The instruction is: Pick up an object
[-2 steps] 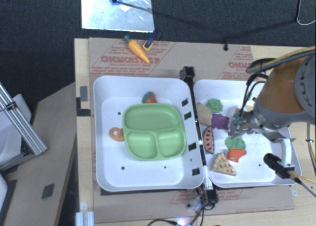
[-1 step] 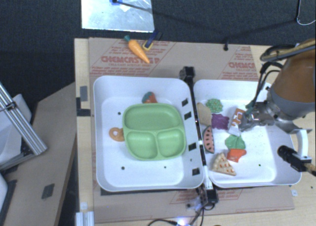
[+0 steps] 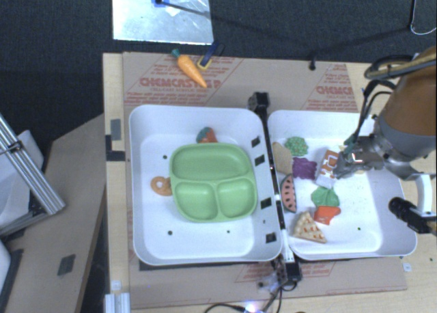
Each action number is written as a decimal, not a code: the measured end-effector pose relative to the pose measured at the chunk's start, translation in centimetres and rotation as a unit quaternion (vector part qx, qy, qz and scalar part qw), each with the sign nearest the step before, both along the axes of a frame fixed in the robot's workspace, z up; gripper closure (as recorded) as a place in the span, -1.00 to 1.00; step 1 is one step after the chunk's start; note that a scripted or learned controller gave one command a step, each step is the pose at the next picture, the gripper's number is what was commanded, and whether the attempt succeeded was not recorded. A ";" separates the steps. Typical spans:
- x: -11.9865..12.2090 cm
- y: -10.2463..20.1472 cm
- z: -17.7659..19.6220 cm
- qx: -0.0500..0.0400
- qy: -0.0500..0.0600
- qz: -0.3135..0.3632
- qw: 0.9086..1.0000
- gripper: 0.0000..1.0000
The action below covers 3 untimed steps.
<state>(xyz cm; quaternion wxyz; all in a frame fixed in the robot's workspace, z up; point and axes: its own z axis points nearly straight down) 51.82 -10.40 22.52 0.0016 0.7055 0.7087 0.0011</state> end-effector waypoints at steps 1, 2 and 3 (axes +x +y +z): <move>1.6 5.4 -0.7 0.001 0.001 0.003 1.000 1.00; 4.2 9.6 -1.1 0.001 0.001 0.003 1.000 1.00; 4.6 11.8 0.7 0.001 0.001 0.001 1.000 1.00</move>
